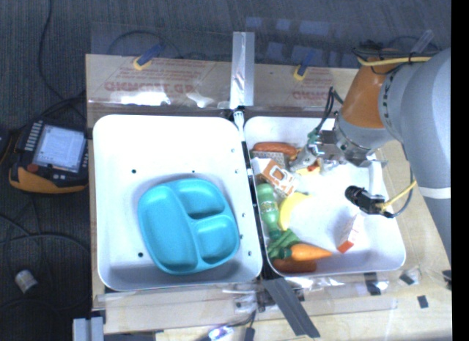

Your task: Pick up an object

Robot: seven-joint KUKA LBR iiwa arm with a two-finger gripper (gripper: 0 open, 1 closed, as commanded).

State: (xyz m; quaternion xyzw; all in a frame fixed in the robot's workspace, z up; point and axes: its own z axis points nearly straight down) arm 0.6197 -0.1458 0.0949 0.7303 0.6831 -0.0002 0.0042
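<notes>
A glossy sky-blue plastic divided tray (189, 224) sits in the plain white left bin (117, 185). Right of that tray, the white right bin (381, 248) holds an orange carrot (311, 251), a yellow lemon-shaped piece (293, 207), a green bottle (267, 204) and a reddish-brown sausage (273, 147).

Red print runs across the cardboard sheet (157, 83) behind the 2 bins, but it is too blurred to read.

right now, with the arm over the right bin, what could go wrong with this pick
The pincer sits at the crowded upper-left of the right bin, where the sausage and small packet lie close together, so it may nudge or catch two items. Things pressed against the bin's wall, like the green bottle, leave little room.
</notes>
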